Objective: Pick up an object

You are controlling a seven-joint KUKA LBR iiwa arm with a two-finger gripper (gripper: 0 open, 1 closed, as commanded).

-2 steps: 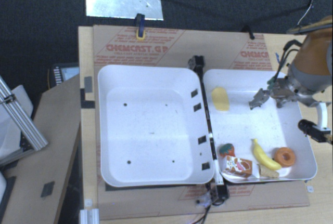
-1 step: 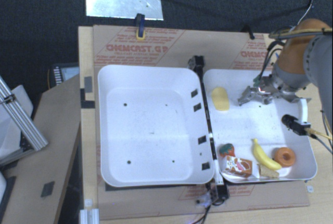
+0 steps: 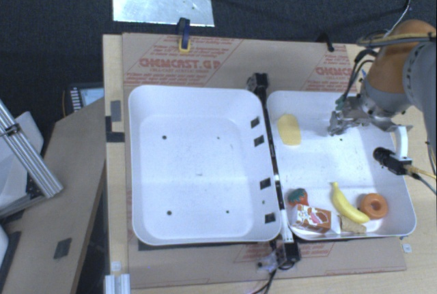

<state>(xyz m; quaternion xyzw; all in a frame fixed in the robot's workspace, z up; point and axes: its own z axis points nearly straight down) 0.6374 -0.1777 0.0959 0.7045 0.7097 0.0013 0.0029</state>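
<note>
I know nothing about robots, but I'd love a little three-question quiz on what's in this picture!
1. True or false: the banana lies in the left bin.
2. Which thing lies nearest the gripper? A) yellow block B) orange ring C) red-and-white packet
3. Fill in: the arm reaches in from the view's ____ side.

Key: 1 false, it lies in the right bin; 2 A; 3 right.

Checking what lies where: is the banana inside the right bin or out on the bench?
Inside. The banana lies flat on the right bin floor near its front edge, beside an orange ring.
</note>
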